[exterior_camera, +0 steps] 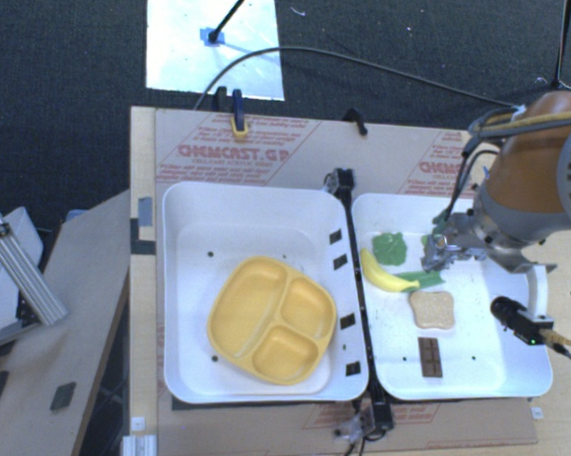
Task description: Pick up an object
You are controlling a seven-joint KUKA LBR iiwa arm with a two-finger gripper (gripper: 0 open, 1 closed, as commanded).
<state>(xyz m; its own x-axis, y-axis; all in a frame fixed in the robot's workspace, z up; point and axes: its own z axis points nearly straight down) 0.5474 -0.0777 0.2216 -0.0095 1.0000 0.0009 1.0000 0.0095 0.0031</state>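
Nearest the camera, along the worktop (504,408) front edge, lies a brown cardboard sheet under both bins; the same sheet at the far side carries red print reading "CHEMCAST GP".

Right bin (486,384), white, shallow, smooth plastic, serves as landmark. Inside it, toward its front, a small dark brown rectangular bar (431,357) lies flat. Just behind that, a tan, rough-textured bread slice (433,310) with rounded corners. Behind the slice and toward the bin's left wall, a curved yellow banana (386,274), smooth. A green leafy piece (390,245) sits just behind the banana, and a narrow green strip (422,277) touches the banana's right end.

Hand (441,248) is low over the bin's back half, just above the green strip; whether its fingers are spread or closed cannot be told. Orange band and grey arm stand over the bin's right side.

Left bin (186,266), adjoining the landmark's left wall, holds a yellow three-compartment tray (229,305) with rounded corners.
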